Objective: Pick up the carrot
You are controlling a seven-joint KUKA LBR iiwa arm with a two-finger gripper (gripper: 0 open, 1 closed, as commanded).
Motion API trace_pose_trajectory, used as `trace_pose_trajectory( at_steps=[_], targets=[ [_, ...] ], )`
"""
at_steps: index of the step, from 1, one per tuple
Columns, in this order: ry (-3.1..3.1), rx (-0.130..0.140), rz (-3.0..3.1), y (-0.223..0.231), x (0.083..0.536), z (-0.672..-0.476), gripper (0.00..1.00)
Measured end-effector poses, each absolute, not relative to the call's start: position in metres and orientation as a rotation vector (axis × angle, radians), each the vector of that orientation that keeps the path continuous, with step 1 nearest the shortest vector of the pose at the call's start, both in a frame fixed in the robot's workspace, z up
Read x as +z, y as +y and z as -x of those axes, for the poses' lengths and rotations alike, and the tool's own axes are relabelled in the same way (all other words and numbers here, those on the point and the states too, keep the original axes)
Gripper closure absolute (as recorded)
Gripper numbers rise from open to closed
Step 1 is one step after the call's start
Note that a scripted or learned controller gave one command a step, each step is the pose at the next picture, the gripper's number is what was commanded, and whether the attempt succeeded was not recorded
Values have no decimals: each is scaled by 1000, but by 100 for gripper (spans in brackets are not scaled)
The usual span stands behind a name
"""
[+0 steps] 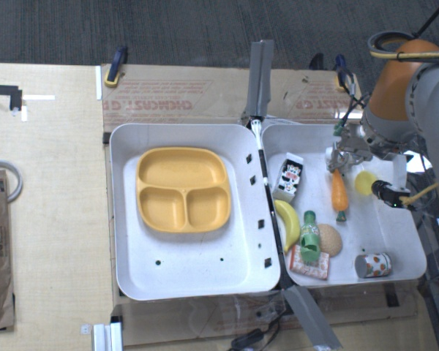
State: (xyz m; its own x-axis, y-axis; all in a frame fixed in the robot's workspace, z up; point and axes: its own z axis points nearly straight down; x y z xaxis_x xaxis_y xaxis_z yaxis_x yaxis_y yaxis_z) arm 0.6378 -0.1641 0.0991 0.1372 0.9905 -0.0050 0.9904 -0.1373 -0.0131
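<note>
Yellow plastic tray (183,189), three compartments, sits in the left bin (124,218). In the right bin (413,251) come a small box (290,176), a banana (287,223), a green bottle (309,236) and then the carrot (339,191), lying lengthwise near the bin's middle, top end under the gripper (338,158). The carrot is orange, slim, tapering, with a dark tip at the near end. It likely handles as light, stiff and rather smooth, so a hold across its thicker upper half seems safest. How far the fingers stand apart, I cannot tell; nothing is seen gripped between them
</note>
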Motion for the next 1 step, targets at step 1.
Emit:
trace_pose_trajectory(
  at_steps=[1],
  targets=[
    [-2105,3,2332,-138,195,-659,100]
  ],
)
